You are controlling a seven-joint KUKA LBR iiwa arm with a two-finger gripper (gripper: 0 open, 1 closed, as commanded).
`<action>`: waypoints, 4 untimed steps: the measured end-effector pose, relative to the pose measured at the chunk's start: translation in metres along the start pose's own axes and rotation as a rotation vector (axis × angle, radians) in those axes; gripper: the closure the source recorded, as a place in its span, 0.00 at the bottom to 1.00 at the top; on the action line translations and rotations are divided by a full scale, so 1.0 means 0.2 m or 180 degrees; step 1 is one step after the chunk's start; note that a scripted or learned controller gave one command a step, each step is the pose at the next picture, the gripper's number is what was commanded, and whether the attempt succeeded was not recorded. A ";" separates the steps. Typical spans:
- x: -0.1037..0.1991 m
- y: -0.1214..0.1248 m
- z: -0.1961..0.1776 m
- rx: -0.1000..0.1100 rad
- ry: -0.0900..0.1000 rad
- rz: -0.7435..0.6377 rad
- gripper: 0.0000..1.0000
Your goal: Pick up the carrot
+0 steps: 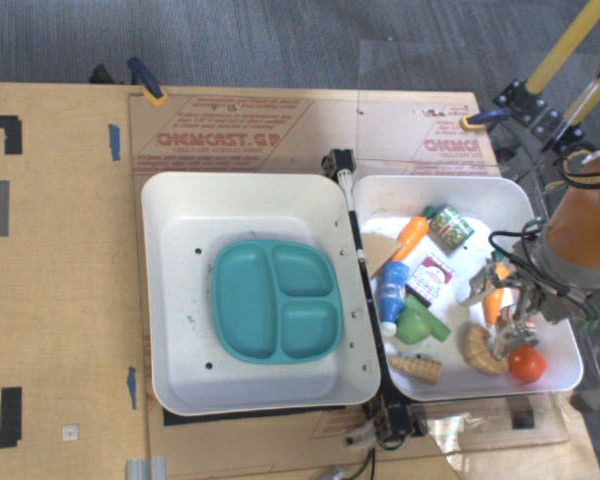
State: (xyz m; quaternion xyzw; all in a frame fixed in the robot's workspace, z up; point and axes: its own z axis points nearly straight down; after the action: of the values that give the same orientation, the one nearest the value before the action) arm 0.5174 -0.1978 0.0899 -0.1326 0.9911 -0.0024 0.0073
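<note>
- Two white bins sit side by side; we find the gripper point(507, 313) low over the right bin point(555, 373).
- We see the orange carrot point(492, 305) between its fingers, close to the tomato point(526, 365) and croissant point(480, 349).
- We note a teal plate point(276, 300) in the left bin point(170, 268).
</note>
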 end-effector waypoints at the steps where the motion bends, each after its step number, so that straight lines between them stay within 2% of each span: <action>1: -0.28 0.03 0.01 -0.0001 0.0005 0.2076 0.00; 2: -0.18 0.14 0.00 0.0002 0.0006 0.2308 0.00; 3: -0.20 0.13 -0.07 0.0008 -0.0035 0.2299 1.00; 4: -0.46 0.30 -0.46 -0.0010 0.0000 0.2159 1.00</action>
State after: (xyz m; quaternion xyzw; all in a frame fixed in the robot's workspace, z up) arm 0.5901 -0.1162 0.1823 0.2047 0.9788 0.0016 0.0075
